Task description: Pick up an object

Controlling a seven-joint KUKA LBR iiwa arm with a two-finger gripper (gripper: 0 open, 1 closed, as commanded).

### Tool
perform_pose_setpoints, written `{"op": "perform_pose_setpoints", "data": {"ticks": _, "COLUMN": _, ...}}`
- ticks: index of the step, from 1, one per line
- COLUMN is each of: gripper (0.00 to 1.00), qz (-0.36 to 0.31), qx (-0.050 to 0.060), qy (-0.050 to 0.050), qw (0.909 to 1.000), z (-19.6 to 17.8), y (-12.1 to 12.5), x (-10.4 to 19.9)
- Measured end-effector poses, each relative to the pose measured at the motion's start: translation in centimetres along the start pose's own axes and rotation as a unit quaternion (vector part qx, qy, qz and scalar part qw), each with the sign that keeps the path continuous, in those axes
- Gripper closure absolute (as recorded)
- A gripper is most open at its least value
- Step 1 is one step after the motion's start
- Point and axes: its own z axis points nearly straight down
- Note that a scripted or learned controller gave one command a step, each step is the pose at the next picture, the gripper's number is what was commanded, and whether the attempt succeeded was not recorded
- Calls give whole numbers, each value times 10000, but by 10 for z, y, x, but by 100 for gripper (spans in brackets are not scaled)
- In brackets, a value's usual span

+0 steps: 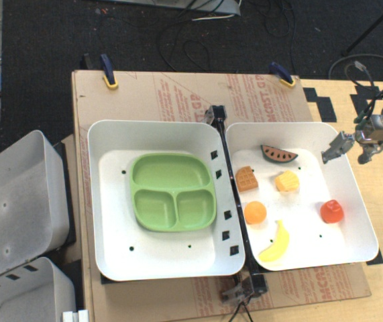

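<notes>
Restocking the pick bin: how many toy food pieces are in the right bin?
6: watermelon slice at the back, waffle and yellow chunk mid-bin, orange left, red piece right, banana at the front. None looks hidden.

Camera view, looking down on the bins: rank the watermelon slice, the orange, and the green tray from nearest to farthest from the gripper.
Measured from the gripper at the right bin's upper right edge:
1. Watermelon slice, at the top of the right bin, nearest.
2. Orange, lower left in the right bin, near the divider.
3. Green tray, in the left bin, farthest.
</notes>
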Motion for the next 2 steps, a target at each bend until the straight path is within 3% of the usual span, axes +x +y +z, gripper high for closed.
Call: {"op": "perform_pose_setpoints", "data": {"ticks": 2, "gripper": 0, "qz": 0, "qx": 12, "qy": 6, "qw": 10000, "z": 112, "y": 8, "x": 10}}
